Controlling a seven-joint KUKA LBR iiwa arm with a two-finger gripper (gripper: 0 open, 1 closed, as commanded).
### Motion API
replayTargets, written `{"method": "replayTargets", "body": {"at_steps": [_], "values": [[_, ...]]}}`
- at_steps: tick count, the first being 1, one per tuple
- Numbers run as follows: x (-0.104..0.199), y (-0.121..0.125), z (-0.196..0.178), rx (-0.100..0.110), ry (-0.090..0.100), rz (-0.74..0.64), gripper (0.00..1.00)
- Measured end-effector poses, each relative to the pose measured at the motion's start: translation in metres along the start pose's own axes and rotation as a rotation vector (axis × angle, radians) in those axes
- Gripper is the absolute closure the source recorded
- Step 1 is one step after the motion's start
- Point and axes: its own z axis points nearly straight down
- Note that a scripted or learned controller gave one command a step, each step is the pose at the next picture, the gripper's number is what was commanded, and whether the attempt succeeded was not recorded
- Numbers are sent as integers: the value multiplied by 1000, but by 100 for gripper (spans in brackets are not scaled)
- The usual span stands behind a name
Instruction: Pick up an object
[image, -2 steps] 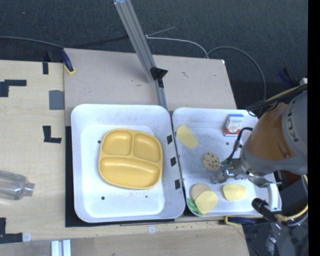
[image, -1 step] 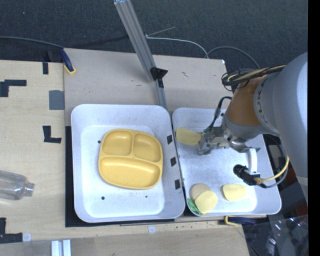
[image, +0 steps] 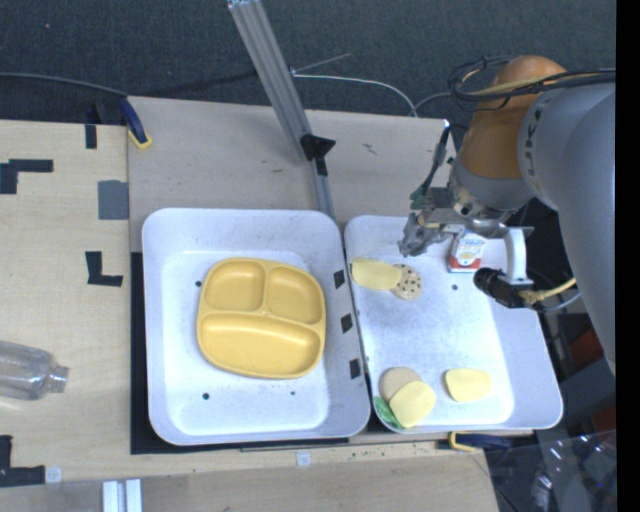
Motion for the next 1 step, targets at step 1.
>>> {"method": "replayTargets", "body": {"at_steps": [1], "values": [[-32,-86,75,23,1,10,100]]}}
